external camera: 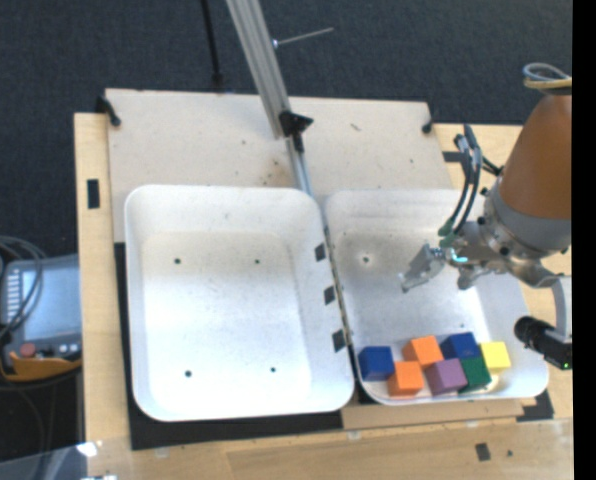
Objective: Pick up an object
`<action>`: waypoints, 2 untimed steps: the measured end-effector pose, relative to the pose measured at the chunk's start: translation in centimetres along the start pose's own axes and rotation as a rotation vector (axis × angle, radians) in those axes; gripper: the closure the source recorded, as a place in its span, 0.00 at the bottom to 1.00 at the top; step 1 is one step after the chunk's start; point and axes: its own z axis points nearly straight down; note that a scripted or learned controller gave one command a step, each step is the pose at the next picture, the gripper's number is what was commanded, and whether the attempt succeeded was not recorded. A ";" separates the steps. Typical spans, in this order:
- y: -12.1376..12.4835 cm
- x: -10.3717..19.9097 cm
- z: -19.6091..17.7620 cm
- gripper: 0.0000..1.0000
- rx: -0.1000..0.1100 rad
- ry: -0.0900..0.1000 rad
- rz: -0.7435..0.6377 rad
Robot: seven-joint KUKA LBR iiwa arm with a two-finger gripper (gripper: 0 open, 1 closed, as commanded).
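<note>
The arm [538,168] reaches in from the right, its pincer [418,268] angled down-left.

The pale wooden counter [93,268] carries a light board [198,133] across its far part. Two shallow white bins rest on it side by side, touching at their inner rims: the left bin [143,298] and the right bin [378,223]. A dark mat [138,433] shows under the left bin's near edge.
</note>
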 end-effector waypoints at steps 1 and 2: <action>0.1 0.0 -0.2 0.00 -0.005 -0.001 0.004; -0.2 -0.1 4.0 0.00 0.000 -0.002 0.004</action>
